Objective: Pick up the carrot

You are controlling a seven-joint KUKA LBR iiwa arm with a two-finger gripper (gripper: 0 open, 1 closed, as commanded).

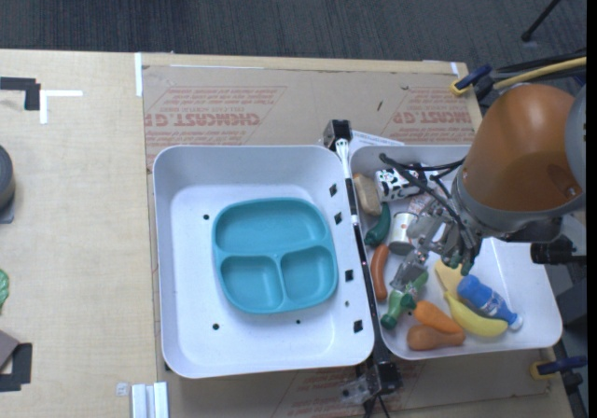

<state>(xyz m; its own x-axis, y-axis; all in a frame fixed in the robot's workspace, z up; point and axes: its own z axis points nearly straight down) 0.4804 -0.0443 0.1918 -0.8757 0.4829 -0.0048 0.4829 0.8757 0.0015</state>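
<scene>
Your gripper (417, 269) sits low in the right bin (532, 337), a cluster of metal parts and cables; whether it's released or clenched can't be told. Nothing visibly sits in it. The carrot (437, 315) lies just below it near the bin's front: orange, smooth, tapered, pointing up-left. Touching it below is a rounder orange-brown piece (424, 339). Right of the carrot you have a curved yellow banana (471, 315) with a blue bottle (485, 299) lying across it. Left of the gripper, a slim red-orange piece (379, 271) runs along the bin wall, with a green item (377, 229) above it and a green stub (395, 309) below. At the bin's back lie a tan lump (366, 192) and a black-and-white spotted item (395, 183). The arm comes in from the right, its glossy orange band (520, 150) bulking over the bin's back half, wrist angled down-left. The left bin (182, 313) holds a teal three-compartment plate (273, 253), matte plastic, flat.
</scene>
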